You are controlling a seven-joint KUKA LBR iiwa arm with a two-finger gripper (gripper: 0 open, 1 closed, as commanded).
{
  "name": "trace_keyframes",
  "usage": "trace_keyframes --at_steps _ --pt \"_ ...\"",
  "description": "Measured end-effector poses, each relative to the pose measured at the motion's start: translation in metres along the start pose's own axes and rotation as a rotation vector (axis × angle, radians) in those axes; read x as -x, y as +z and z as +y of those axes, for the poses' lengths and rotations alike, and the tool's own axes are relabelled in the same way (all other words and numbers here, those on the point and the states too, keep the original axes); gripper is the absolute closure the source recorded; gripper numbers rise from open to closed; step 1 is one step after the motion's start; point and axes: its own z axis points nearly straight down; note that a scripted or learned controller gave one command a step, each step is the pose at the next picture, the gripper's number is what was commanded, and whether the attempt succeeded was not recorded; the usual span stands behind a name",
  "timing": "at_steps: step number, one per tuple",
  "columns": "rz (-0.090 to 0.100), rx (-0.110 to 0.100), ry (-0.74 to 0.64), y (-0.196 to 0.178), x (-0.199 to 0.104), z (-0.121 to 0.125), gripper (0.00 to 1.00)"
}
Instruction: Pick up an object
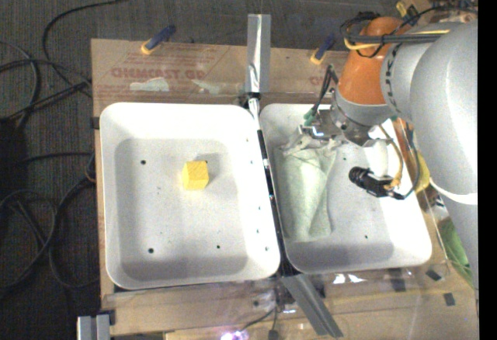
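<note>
The gripper [326,133] sits low in the right bin [388,249], at its upper left part, just above the top end of a pale cloth [304,191]. Whether it pinches the cloth cannot be told — the wrist hides that part. The cloth lies in the left half of this bin, bunched into a long roll; its long axis runs from the gripper down toward the bin's near edge, leaning slightly right. A small yellow block [196,175] rests in the left bin [136,117] near the middle, well apart from the arm. Both bins stand on the desk [178,71].
</note>
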Motion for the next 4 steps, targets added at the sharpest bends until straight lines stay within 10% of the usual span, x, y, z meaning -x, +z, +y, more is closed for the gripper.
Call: trace_keyframes --at_steps 1,2,3,4 --pt "-0.003 0.017 -0.036 0.02 0.079 -0.015 0.0" --pt "0.0 0.02 -0.037 0.009 0.077 -0.014 1.0" --pt "0.0 0.02 -0.037 0.009 0.077 -0.014 0.0" --pt "-0.005 0.02 -0.166 0.019 0.084 -0.029 0.0"
